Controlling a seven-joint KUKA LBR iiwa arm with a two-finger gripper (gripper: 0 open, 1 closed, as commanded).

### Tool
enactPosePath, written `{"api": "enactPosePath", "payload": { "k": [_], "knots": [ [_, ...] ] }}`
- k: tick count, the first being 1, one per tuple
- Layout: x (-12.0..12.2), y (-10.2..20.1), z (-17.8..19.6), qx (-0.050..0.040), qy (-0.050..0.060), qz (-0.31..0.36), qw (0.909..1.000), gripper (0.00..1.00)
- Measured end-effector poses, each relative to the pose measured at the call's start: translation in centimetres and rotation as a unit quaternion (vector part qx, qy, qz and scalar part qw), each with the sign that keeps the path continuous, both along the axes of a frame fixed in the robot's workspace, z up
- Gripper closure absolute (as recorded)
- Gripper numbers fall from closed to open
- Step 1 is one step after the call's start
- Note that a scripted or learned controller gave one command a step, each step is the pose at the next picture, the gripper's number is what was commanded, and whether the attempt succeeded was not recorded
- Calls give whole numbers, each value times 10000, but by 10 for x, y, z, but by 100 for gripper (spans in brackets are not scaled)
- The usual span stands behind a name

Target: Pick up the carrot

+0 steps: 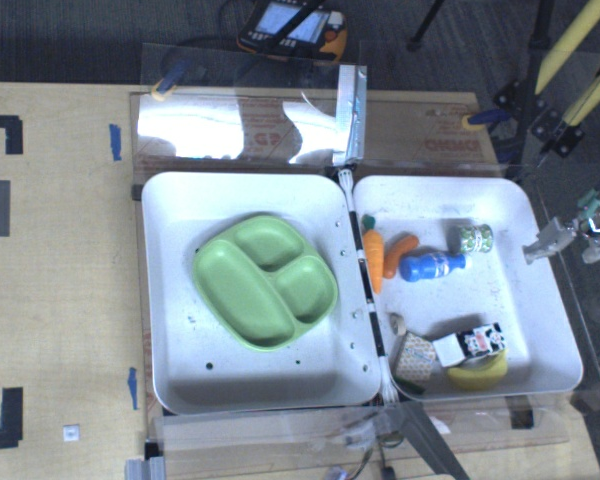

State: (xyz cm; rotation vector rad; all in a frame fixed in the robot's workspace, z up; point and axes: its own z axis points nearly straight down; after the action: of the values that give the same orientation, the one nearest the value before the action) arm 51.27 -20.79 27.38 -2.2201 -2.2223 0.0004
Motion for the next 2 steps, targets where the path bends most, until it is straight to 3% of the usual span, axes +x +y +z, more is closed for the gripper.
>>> {"api": "enactPosePath", "payload": {
  "k": [1, 2],
  "knots": [
    [13, 29, -117, 7, 1, 1813, 9834, 0],
    [-31, 56, -187, -15, -39, 2331, 9724, 0]
  ]
}}
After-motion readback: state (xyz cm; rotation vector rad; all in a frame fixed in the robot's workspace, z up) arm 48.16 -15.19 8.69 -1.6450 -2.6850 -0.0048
